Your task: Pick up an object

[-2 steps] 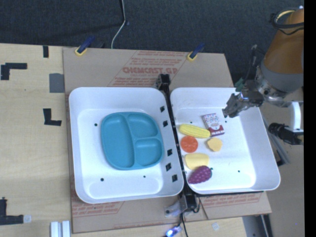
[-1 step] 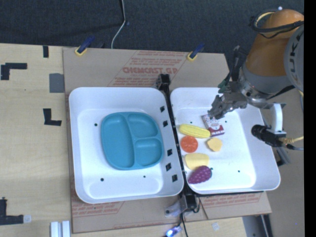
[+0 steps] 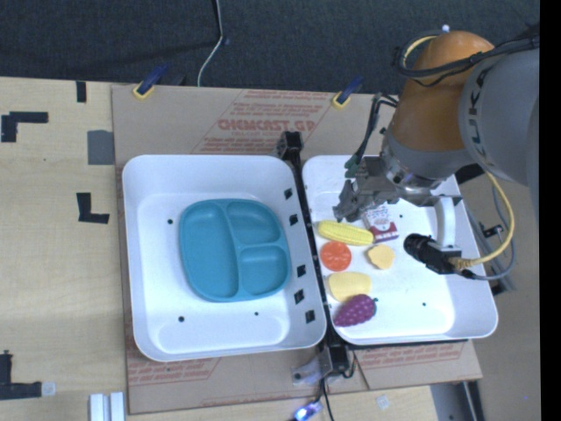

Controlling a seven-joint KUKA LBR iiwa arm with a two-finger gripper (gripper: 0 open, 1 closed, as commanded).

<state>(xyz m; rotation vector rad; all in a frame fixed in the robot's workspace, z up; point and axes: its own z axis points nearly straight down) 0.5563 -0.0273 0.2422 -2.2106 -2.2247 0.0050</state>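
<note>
In the right bin [image 3: 456, 314] lie a yellow corn cob [image 3: 344, 232], an orange tomato [image 3: 335, 255], a small yellow piece [image 3: 380, 257], a larger yellow piece [image 3: 349, 285], a bunch of purple grapes [image 3: 354, 310] and a red and white packet [image 3: 381, 224]. My gripper [image 3: 359, 202] hangs low over the bin's upper left part, just above the corn cob and beside the packet. Its finger tips blend into the dark metal, so their spacing is unclear. Nothing is seen held.
The left bin [image 3: 153, 235] holds a blue divided plate [image 3: 235, 248]. A black divider with clips [image 3: 301, 235] runs between the bins. A black cable and connector [image 3: 434, 254] trail from the wrist over the right bin. Cardboard [image 3: 254, 121] lies under both bins.
</note>
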